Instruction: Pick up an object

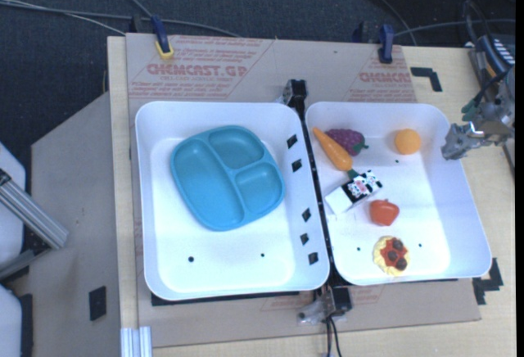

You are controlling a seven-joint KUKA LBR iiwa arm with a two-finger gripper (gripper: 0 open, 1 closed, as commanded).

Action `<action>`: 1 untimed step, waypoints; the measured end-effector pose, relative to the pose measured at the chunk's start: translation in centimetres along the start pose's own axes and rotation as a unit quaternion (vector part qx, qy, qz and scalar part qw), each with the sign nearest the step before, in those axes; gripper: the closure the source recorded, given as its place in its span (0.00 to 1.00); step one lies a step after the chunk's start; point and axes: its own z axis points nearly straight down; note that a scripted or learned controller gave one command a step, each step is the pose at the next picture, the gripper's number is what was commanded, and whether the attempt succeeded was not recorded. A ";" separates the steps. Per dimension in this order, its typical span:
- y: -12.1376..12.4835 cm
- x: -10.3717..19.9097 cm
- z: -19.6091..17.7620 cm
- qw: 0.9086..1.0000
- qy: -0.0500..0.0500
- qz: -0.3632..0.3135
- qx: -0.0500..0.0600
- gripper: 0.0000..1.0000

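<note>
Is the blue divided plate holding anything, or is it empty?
Empty. The blue divided plate in the left bin shows three bare compartments; the toy foods all lie in the right bin.

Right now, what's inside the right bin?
Right bin holds a carrot, grapes, orange, black-and-white carton, tomato, small pizza. What's beneath them is covered.

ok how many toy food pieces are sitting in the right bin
5, none apparently hidden: carrot and purple grapes touching at the bin's far left, orange far right, red tomato mid-bin, small pizza nearest. The black-and-white carton isn't counted.
</note>
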 end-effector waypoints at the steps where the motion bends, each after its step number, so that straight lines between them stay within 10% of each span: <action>1: -1.4 4.7 0.6 1.000 0.002 -0.001 0.005 1.00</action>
